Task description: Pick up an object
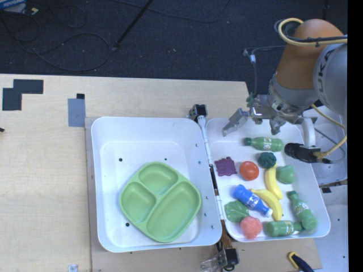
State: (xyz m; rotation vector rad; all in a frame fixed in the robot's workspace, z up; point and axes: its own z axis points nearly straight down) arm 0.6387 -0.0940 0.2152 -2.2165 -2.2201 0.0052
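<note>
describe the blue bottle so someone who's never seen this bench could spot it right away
Start at the right-hand white bin, the one crowded with toy food. Near its middle, toward the front, the blue bottle lies on its side, between the banana and a green vegetable. It is the bin's only blue item; the other bottles, like the one at, are green.

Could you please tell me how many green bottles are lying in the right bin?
3. One green bottle lies near the bin's far edge, below the gripper; another lies by the right wall; a third lies along the near edge. Others might be hidden under the toys.
</note>
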